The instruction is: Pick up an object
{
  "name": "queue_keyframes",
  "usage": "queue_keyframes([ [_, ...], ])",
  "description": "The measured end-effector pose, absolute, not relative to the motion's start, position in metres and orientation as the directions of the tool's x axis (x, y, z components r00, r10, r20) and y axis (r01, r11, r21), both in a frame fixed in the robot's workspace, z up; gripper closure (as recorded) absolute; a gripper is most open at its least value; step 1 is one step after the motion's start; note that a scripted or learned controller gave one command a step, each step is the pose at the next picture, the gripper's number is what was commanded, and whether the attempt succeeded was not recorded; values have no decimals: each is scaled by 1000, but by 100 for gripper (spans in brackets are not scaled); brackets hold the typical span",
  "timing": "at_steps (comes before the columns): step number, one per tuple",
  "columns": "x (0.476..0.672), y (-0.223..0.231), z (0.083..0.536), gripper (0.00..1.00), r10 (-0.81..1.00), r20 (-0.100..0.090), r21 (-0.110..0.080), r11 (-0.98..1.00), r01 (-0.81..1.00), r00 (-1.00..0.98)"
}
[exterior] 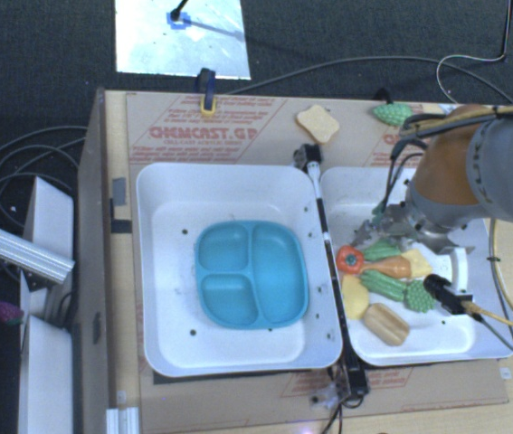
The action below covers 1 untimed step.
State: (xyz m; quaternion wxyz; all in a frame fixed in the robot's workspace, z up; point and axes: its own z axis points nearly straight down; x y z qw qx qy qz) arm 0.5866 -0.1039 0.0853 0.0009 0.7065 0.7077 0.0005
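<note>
The right bin (374, 191) holds a pile of toy food: a red tomato (350, 260), an orange carrot (394, 268), a green vegetable (392, 285), a yellow piece (354, 297) and a tan bread roll (387, 324). My gripper (384, 231) is low inside this bin, just above the tomato and carrot at the pile's far edge. The grey wrist with its orange band (446, 165) hides most of the gripper. I see nothing lifted clear of the pile.
The left bin (170, 197) holds a blue divided plate (251, 274). A toast slice (318, 123) and a green toy (392, 113) lie on the cardboard behind the bins. The divider (321, 233) between the bins runs close to the gripper's left.
</note>
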Motion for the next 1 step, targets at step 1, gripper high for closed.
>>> queue_keyframes([
  [1, 617, -173, 85, 0, 1000, -2, 3, 1, 1000, -1],
])
